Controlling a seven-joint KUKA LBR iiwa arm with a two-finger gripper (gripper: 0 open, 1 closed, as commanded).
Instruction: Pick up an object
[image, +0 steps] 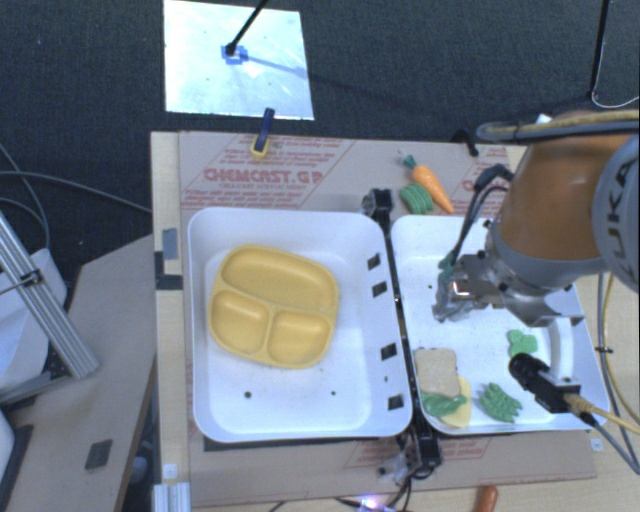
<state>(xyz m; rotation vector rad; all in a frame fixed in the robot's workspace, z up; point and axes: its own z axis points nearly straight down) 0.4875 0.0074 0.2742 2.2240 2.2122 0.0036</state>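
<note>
In the right bin (420, 250), a toy bread slice (437, 370) lies at the front left with a green leaf and a yellow slice (447, 407) under its front edge. A green toy piece (499, 402) sits just right of it, and another small green piece (521, 343) lies farther back on the right. My gripper (455, 295) hangs over the middle of this bin, behind the bread slice and left of the small green piece. The bulky grey and orange arm (560, 210) covers the bin's back right part. Nothing is visibly held.
The left bin (230, 400) holds a yellow divided tray (272, 305). A toy carrot (428, 185) with a green top lies on the cardboard behind the right bin. A black fitting (540, 385) with a cable reaches over the right bin's front right corner.
</note>
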